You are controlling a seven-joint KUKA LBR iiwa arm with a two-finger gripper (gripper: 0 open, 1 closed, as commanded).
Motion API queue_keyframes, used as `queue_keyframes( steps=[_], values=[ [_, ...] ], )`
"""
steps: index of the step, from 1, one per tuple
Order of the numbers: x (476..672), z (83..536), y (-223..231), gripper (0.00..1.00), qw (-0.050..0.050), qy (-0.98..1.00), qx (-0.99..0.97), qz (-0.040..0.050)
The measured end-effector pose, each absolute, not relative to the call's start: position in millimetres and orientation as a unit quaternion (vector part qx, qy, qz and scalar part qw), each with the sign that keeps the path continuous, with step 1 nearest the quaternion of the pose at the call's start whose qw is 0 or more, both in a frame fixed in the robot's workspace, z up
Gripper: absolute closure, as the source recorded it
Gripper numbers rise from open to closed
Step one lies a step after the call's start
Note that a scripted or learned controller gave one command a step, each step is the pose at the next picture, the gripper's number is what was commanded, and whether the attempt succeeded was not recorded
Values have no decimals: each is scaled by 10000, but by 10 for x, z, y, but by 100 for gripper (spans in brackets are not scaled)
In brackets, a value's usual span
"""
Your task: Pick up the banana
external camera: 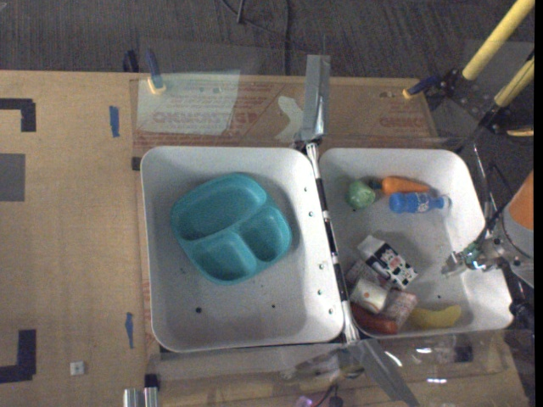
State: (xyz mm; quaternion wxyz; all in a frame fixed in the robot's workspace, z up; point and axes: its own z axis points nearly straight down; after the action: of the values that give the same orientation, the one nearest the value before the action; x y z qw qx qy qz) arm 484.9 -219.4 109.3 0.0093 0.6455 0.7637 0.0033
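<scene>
The yellow banana (436, 316) lies in the near right corner of the right bin (441, 170), close to the front wall. My gripper (469, 260) hangs over the right side of that bin, a short way beyond the banana and slightly to its right, not touching it. Nothing shows in the gripper. The arm comes in from the right edge, with its orange band (523, 203) showing there.
Beside the banana's left end lie a red item (376, 320), a small can (368, 295) and a black-and-white carton (389, 260). A green fruit (361, 194), a carrot (405, 184) and a blue bottle (417, 203) sit at the back. The left bin (170, 312) holds a teal divided plate (231, 225).
</scene>
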Motion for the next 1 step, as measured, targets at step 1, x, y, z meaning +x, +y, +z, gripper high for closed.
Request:
queue_keyframes(
  steps=[1],
  values=[
    [4818, 890, -1651, 100, 51, 6493, 7605, 16]
  ],
)
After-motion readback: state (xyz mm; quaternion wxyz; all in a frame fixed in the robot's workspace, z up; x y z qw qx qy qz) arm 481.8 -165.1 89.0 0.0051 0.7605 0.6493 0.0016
